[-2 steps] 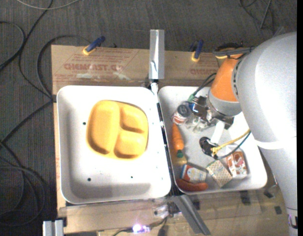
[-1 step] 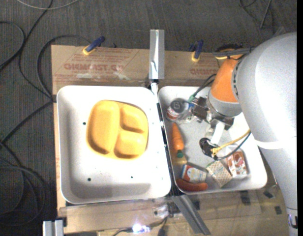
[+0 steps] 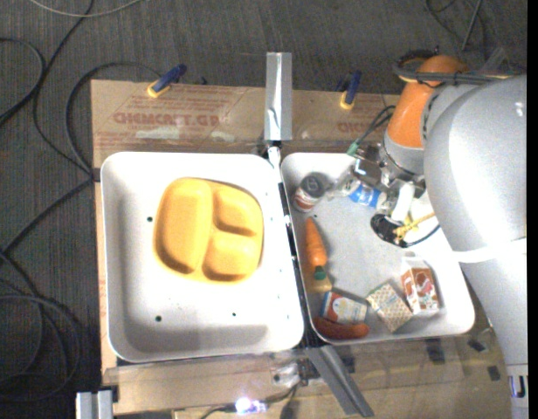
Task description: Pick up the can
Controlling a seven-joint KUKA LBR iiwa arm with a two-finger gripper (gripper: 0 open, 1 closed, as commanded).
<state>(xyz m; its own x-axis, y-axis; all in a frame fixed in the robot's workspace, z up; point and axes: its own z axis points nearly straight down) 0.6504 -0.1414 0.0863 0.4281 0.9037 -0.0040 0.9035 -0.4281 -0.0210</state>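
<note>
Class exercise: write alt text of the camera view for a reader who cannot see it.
The gripper hangs over the right bin's far side, beside a can. That bin also holds a carrot and small cartons; the left bin holds a yellow tray.

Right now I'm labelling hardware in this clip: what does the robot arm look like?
The arm is bulky, rounded and pale grey, with an orange band above the wrist. The gripper is small, dark metal with white parts, and thin cables run beside it.
</note>
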